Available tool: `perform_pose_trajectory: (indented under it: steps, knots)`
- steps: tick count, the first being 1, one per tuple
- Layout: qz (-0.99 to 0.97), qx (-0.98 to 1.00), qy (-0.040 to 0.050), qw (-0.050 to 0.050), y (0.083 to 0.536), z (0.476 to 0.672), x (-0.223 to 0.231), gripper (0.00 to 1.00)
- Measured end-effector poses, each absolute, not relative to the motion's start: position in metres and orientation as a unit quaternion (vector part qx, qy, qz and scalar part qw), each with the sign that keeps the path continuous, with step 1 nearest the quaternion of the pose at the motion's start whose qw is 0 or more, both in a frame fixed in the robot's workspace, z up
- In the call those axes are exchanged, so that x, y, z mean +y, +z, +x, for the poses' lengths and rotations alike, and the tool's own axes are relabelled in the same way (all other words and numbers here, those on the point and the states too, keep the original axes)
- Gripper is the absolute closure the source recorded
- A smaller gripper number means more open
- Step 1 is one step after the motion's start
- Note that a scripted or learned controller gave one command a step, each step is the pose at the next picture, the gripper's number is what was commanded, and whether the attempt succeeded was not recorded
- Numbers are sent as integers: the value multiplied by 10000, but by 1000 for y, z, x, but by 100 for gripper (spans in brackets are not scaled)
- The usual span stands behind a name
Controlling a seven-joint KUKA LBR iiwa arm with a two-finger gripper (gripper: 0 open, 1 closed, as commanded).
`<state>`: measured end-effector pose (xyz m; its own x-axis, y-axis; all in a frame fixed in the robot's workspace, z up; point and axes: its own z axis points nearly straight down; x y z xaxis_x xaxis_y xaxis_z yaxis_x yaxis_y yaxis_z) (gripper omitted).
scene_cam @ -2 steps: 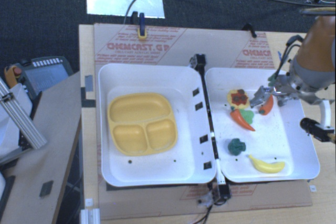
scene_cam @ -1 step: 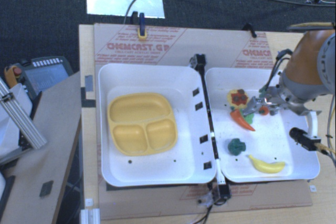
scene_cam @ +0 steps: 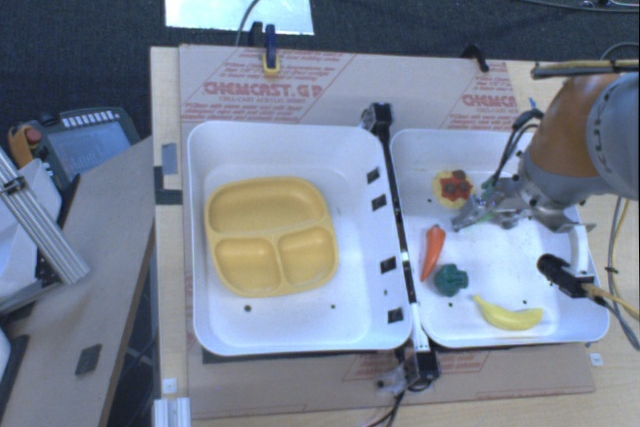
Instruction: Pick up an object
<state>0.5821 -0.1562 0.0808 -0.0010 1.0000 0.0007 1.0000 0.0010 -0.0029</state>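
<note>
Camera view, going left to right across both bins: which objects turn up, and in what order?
Yellow divided tray → carrot → broccoli → banana. The pizza piece shares the broccoli's span, so it is left out of the order.

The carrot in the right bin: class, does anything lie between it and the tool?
Nothing visible does. The carrot lies near the right bin's left wall, and the tool hovers just up and to its right, with bare bin floor between them. The pizza toy, broccoli and banana lie off that line.
</note>
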Motion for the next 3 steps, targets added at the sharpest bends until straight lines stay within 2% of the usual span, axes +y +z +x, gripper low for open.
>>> perform_pose_trajectory:
  steps: [1, 3]
  knots:
    - [-7067, -7075, 8, 15, 90, 583, -156, 100]
    - [-7052, -7090, -6, -9, 184, 585, -150, 100]
